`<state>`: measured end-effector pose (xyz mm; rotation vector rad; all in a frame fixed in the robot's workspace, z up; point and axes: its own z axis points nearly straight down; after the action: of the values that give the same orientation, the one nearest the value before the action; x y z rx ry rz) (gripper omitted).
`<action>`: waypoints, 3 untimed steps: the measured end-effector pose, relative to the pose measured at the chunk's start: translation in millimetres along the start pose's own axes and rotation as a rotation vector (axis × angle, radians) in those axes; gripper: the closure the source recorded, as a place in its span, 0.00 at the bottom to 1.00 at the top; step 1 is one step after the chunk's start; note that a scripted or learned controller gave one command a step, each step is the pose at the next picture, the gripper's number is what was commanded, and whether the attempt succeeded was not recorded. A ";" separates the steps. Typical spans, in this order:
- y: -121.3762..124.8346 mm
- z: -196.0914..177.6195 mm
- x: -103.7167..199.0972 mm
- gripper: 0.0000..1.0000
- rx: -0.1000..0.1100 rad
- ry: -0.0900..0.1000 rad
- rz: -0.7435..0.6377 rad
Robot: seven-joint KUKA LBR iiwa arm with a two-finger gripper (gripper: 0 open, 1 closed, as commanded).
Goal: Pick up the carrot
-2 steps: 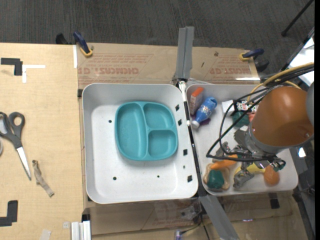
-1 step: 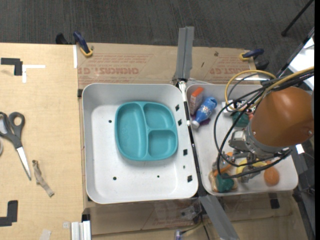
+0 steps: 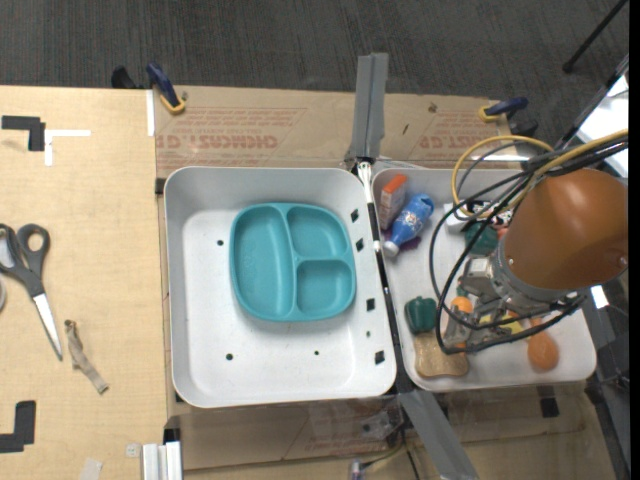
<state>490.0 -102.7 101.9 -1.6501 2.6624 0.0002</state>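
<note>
- The tool point(image 3: 470, 313) is low in the right bin point(image 3: 570, 373), under the orange band point(image 3: 570, 228) and looped cables; how wide it stands I cannot tell.
- A small orange piece (perhaps the carrot point(image 3: 463, 306)) shows right at the tool.
- Left bin point(image 3: 190, 358) holds a teal divided plate point(image 3: 294, 261).
- Scissors point(image 3: 30, 273) lie on the worktop point(image 3: 80, 368).

I see a sliver of the carrot point(image 3: 462, 306), orange, in the right bin point(image 3: 430, 183), toward its 6 o'clock side. The arm's wrist and cables hide most of it, so I cannot tell its pose.
</note>
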 end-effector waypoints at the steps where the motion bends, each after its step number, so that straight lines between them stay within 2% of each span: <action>1: 11.8 -125.1 -61.6 1.00 -0.003 0.004 0.060; 2: -6.5 -119.2 -10.1 1.00 -0.002 0.007 0.549; 3: -59.4 -215.4 36.3 1.00 0.000 0.006 0.564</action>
<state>525.4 -162.7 317.3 -0.8457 3.0215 0.0003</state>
